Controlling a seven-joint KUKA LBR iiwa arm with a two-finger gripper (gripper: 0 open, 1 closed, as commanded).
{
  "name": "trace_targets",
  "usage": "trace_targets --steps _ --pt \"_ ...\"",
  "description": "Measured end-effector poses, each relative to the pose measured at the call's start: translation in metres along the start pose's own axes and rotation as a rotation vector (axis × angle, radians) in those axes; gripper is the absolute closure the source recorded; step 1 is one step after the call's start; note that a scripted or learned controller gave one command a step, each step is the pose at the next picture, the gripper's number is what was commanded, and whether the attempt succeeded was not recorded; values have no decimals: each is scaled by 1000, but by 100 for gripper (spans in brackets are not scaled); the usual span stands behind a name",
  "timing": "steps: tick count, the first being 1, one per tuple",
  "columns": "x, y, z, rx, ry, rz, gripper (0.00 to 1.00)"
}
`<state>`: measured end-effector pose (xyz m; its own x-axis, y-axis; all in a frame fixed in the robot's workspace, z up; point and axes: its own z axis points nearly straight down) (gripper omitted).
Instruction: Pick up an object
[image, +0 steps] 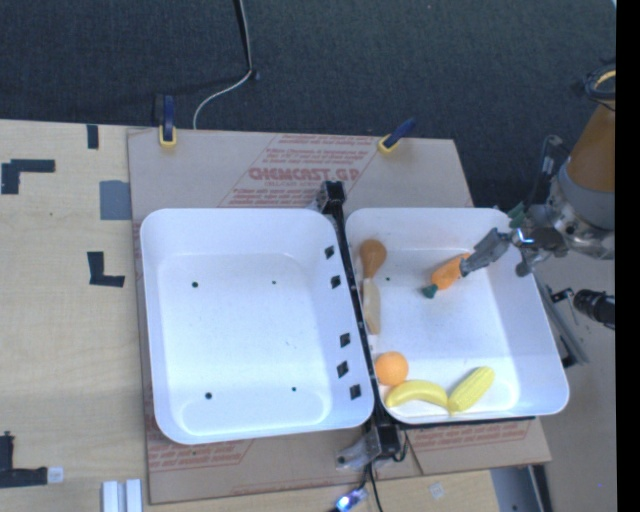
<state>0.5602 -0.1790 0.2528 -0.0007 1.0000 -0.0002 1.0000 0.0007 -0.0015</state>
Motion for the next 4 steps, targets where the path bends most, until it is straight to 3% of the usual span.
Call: trace_targets --steps 1,2,3,4 --pt "22 56 55 0 -1 -3 0" --pt "27 82 147 -23 -5 -2 0" --pt "118 -22 31 -4 4 -7 0" --pt "113 -19 28 1 1 -2 100"
